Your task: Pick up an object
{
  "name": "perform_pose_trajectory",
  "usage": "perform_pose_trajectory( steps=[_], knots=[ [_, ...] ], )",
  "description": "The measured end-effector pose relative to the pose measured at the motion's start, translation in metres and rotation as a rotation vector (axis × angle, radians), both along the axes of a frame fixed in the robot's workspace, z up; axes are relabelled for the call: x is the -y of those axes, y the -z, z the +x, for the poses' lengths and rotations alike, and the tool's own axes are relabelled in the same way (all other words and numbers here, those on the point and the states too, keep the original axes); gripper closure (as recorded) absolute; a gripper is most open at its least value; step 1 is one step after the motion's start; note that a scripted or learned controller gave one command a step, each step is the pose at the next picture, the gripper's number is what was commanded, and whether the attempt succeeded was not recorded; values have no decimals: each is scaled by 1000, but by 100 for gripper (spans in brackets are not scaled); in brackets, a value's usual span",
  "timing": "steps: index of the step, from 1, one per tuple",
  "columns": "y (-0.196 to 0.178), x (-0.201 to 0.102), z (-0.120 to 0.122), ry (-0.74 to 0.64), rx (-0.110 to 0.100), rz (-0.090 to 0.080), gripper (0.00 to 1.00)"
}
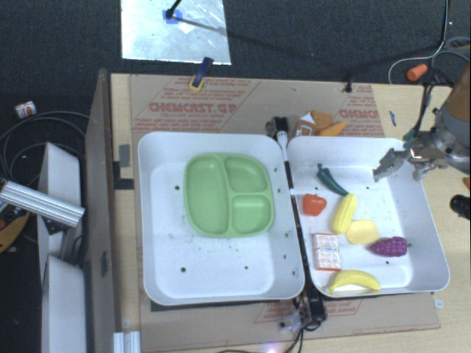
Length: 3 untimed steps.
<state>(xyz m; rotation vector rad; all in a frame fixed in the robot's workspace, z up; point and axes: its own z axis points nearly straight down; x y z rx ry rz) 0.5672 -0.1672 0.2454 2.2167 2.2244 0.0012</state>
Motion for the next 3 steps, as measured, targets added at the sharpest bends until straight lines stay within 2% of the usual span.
perform_pose_trajectory(
  steps=[1,2,3],
  knots=[
    [113,-40,-17,-3,-11,5,0],
    [164,-49,-26,2,-3,1,0],
    [151,-48,-24,2,1,1,100]
  ],
)
